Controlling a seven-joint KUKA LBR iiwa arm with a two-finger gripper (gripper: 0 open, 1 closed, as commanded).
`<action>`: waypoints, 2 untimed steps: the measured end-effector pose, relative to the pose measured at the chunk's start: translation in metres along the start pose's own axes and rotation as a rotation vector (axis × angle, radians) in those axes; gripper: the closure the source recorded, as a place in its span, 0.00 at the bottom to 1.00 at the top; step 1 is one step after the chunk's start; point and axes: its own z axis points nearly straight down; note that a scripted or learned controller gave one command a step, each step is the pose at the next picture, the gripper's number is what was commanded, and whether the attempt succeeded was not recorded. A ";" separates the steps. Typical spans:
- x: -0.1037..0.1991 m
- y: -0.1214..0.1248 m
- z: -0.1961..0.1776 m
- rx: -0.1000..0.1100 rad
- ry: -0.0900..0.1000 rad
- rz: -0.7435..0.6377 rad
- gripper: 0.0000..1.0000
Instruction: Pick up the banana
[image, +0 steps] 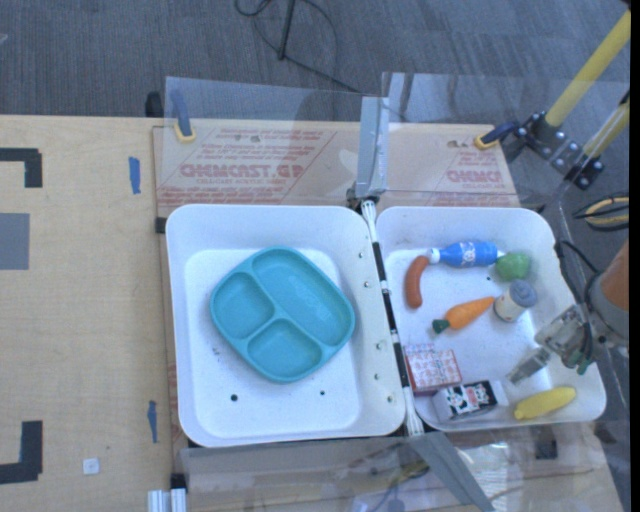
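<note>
The yellow banana (545, 402) lies in the front right corner of the right bin (478, 222), next to the rim. My gripper (537, 353) hovers just above and behind it, reaching in from the right, a short way from the fruit. Its fingers look spread apart, open, with nothing between them.
The right bin also holds a blue-and-white bottle (466, 253), a green fruit (514, 265), a red sausage (414, 281), a carrot (466, 313), a small jar (514, 300), a red-patterned box (432, 367) and a black-and-white carton (468, 398). A blue divided plate (282, 313) sits in the left bin (190, 330).
</note>
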 end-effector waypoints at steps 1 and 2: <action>0.005 0.002 0.012 0.004 0.010 -0.328 0.00; 0.001 0.003 0.000 -0.002 -0.002 -0.322 1.00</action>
